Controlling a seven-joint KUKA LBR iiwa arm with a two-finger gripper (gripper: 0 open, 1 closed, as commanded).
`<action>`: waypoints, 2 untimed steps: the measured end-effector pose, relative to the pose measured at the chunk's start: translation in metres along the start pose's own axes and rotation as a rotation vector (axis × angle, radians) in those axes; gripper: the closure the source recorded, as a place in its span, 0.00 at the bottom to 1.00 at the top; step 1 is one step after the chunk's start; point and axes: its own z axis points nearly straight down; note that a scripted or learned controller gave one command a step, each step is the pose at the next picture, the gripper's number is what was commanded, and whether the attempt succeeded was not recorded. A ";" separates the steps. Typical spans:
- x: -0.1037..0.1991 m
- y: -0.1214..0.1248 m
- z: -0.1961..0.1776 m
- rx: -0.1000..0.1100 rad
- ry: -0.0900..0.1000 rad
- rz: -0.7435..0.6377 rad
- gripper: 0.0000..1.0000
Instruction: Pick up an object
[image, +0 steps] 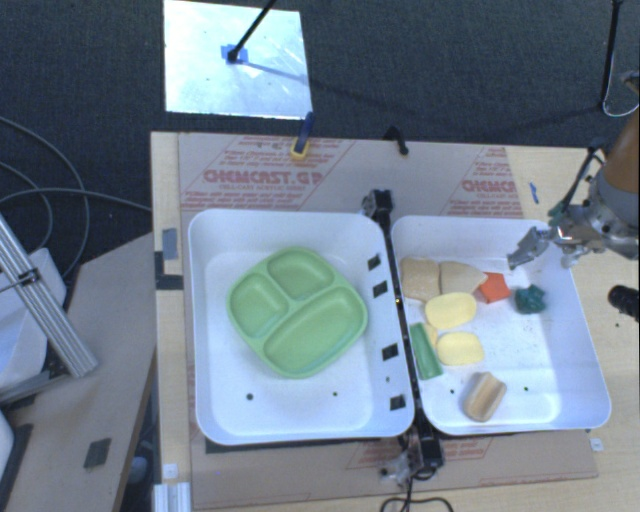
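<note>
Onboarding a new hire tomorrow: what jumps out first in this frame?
The green divided plate dominates the left bin. The right bin holds a cluster of small items: pale yellow pieces, an orange block, a dark green piece and a tan roll near its front. The gripper hovers over that bin's far right corner.

- Red print "CHEMCAST GP", seen reversed, on the protective sheet (262, 176) behind left bin.
- Similar red print, unreadable, behind right bin.
</note>
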 end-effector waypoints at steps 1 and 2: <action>0.010 -0.025 0.117 0.007 0.002 0.002 0.00; -0.001 -0.080 0.112 0.004 0.001 0.005 0.00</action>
